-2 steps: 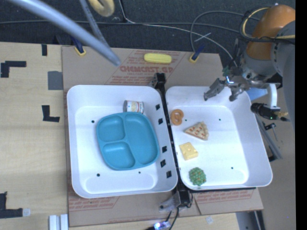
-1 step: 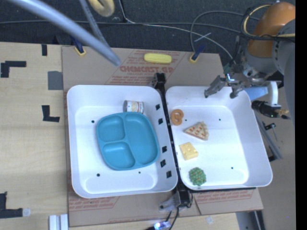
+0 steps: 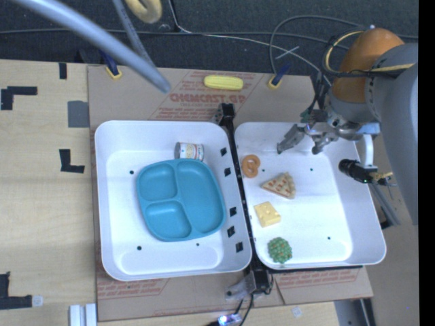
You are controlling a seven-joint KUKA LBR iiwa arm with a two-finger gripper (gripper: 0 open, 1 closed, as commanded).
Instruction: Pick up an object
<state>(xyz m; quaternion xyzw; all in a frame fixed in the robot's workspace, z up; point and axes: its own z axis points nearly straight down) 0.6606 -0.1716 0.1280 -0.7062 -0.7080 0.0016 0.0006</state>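
Observation:
My gripper (image 3: 301, 143) hangs over the far part of the right bin (image 3: 353, 240), its two fingers spread apart with nothing between them. Below and left of it in that bin lie an orange ring-shaped piece (image 3: 251, 166), a tan waffle wedge (image 3: 280, 185), a yellow cheese block (image 3: 268, 214) and a green broccoli piece (image 3: 279, 249). The ring is the nearest object, a little down and left of the fingertips.
The left bin (image 3: 109, 182) holds a blue divided plate (image 3: 181, 200) and a small can (image 3: 189, 151) lying at its far edge. A yellow banana-like object (image 3: 223, 82) rests on the cardboard behind the bins. Cables run behind the arm at the upper right.

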